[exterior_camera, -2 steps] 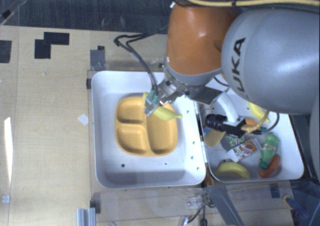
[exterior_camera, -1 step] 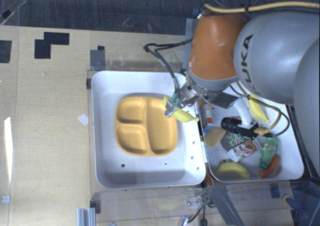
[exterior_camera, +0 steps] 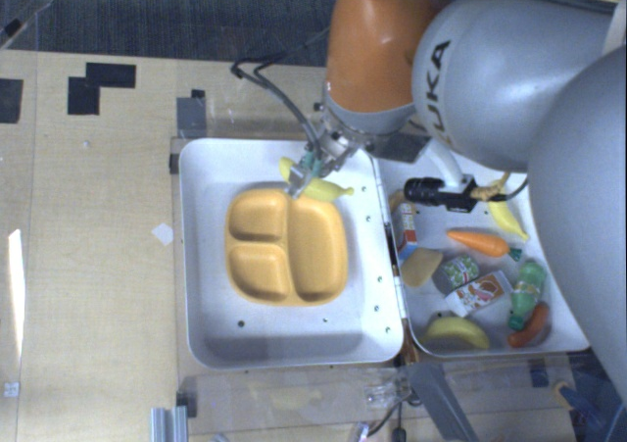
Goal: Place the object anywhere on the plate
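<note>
The pincer (exterior_camera: 306,173), its state impossible to tell from above, hangs at the far rim of the yellow plate (exterior_camera: 287,244) beside a small banana (exterior_camera: 323,189) lying just off that plate in the left bin (exterior_camera: 211,332), well apart from the toy food crowding the right bin (exterior_camera: 423,337).

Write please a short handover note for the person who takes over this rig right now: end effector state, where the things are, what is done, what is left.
End effector: over the back edge of the left bin, at a yellow banana-like object. A grasp cannot be confirmed.
Yellow object: on the bin floor just behind the yellow plate, beside its rim, not on it.
Plate: in the middle of the left bin, nothing on its compartments.
Right bin: other toy foods, including a carrot.
Done: approach to the object.
Left: secure the grasp, lift, set it on the plate.
</note>
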